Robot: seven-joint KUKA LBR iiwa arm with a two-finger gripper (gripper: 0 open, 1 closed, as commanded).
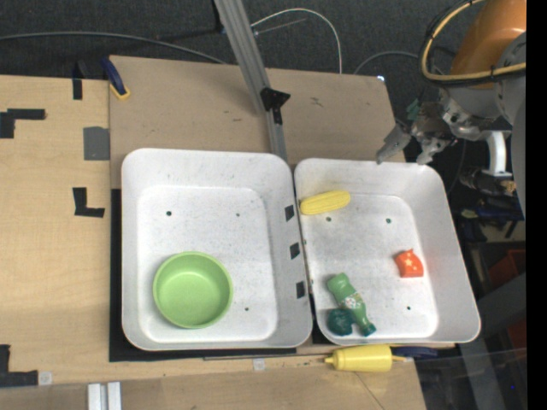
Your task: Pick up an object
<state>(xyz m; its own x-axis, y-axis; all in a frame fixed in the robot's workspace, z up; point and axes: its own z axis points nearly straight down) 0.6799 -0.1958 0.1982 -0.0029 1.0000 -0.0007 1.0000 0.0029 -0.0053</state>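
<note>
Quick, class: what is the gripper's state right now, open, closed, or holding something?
Gripper: open, holding nothing, above the far right corner of the right bin.

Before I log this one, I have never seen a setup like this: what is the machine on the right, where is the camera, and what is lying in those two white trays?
One camera looks down at a slant on a wooden bench bearing two shallow white bins. The grey and orange machine is a robot arm reaching in from the right; its gripper hangs over the far edge of the right bin, with nothing visibly held. The left bin holds a green bowl. The right bin holds a yellow corn cob, a small orange object and a green bottle-shaped toy. A yellow bottle-like object lies on the bench just outside the right bin's near edge.
</note>
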